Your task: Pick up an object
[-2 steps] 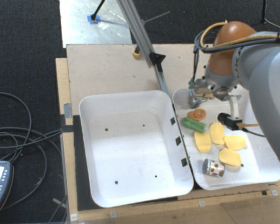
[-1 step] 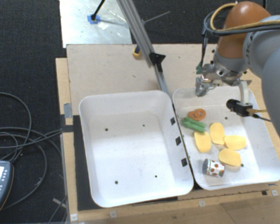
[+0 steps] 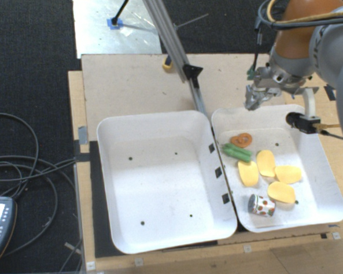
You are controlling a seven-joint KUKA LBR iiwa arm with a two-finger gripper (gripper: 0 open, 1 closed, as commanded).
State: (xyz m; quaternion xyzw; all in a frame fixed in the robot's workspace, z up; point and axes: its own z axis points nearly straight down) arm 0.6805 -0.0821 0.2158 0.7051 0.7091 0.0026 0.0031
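Grey KUKA arm w/ orange band reaches in from the right; its gripper (image 3: 254,101) hangs above the far rim of the right-hand shallow white bin (image 3: 331,194), nothing seen between the jaws, and whether they're apart or together I cannot tell at this res. Candidate things all sit in that right bin, clustered near its middle and front, well apart from the gripper: one flat orange-brown round slice (image 3: 241,139), one green bean-like pod (image 3: 237,152) touching or just beside it, four pale yellow flat chip-like pieces (image 3: 266,162), and one small white printed can lying on its side (image 3: 261,205) near the front wall. Left-hand shallow white bin (image 3: 157,181) sits beside it on the tan tabletop (image 3: 128,84). Count: 2 bins, 7 items, 1 arm. Risks, as I judge: yellow pieces are thin and crowded, some touching, so the jaws could slide over them or nudge neighbours w/o gripping; can is round and may roll; descent near the rim could clip the bin wall.
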